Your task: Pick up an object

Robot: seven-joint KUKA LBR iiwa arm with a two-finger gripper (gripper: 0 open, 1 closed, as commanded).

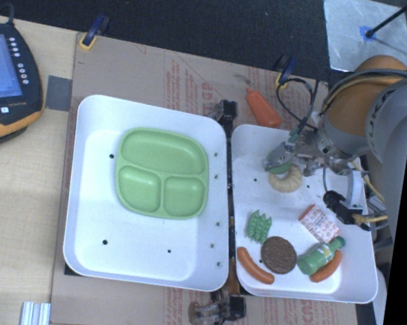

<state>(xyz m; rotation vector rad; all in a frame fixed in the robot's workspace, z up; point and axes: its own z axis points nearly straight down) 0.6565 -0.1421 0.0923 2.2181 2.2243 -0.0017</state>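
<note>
**Gripper down on the bagel, no lift yet**

Gripper (pixel 285 165) sits low in the right bin (pixel 251 146), near its back edge, right on the beige bagel-like piece (pixel 288 181). Can't tell if the jaws are spread or clamped; the wrist blocks them. The piece looks to rest on the bin floor, so my read: grasp attempt underway, lift not done.

Other candidates cluster at the right bin's front edge: green bottle (pixel 320 257), brown cookie (pixel 279 255), sausage (pixel 255 265), green ridged piece (pixel 258 225), red-white packet (pixel 320 223).

Room: open floor between the bagel and the front cluster, straight-up retreat looks clear. Left bin (pixel 84 201) holds a green divided plate (pixel 162 173) with bare floor around it.
</note>
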